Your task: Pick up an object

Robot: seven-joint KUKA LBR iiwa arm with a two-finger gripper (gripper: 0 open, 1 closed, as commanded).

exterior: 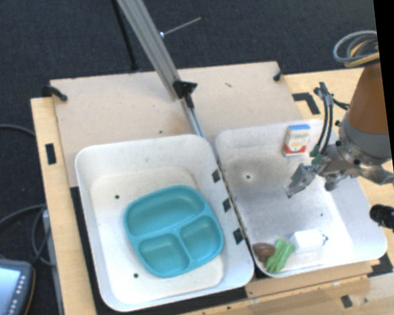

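The right bin (254,160) holds several small objects. A white carton with red and blue print (297,139) lies near its far wall. A white block (308,239), a green pod-shaped piece (282,255) and a brown lump (264,250) sit along its near wall. My gripper (311,182) hangs over the middle right of this bin, just below the carton and well above the white block. Its fingers (295,184) are spread open with nothing between them.
The left bin (99,172) carries a teal divided tray (174,229). A slanted metal pole (159,51) rises from between the bins at the back. Cables and the arm's orange band (370,103) crowd the right edge.
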